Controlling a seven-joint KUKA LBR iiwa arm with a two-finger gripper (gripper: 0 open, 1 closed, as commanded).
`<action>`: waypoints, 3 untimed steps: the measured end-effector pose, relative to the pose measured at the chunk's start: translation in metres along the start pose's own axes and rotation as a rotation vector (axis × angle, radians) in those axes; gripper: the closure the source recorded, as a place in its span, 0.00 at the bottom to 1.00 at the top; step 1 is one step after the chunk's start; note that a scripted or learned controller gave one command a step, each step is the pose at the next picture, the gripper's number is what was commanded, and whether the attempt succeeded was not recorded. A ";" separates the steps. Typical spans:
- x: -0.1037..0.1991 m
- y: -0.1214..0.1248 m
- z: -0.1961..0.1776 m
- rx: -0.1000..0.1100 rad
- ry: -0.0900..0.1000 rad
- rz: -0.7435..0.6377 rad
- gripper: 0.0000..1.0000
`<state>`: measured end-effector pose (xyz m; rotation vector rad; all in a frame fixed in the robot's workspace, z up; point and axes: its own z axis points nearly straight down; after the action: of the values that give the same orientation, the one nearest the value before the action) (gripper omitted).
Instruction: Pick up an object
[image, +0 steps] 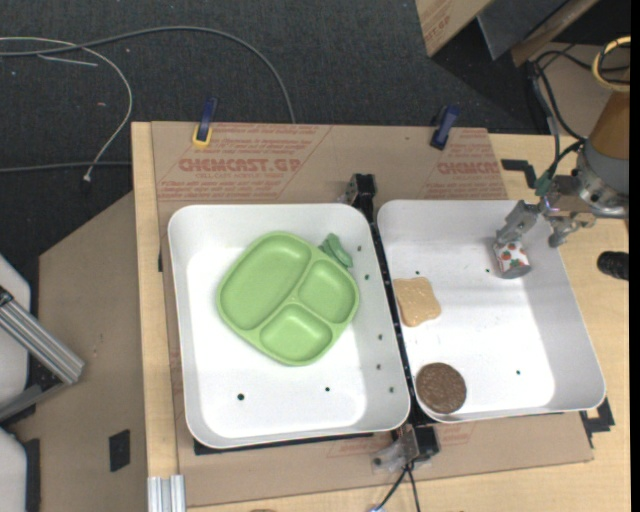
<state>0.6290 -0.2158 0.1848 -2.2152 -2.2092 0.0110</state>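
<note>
My gripper (531, 237) hangs over the far right part of the right bin (560, 340). It is open, its two grey fingers spread apart. A small red, white and green object (513, 259) lies on the bin floor just below the left fingertip (507, 237), not between the fingers. Also in this bin are a tan bread slice (416, 301) near the left wall and a round brown patty (440, 387) at the front left corner.
The left bin (200, 390) holds a green divided plate (288, 297) with a small green piece (337, 251) at its far right edge. Blue clamps (206, 119) (444, 127) grip the cardboard base at the back. Cables trail behind the bench.
</note>
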 end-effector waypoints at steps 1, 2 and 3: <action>0.000 0.003 -0.008 -0.014 -0.004 -0.003 0.00; 0.002 0.012 0.051 -0.008 -0.002 -0.004 0.00; 0.003 0.011 0.103 -0.008 -0.002 -0.004 0.00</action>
<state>0.6390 -0.2120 0.0816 -2.2152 -2.2186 0.0045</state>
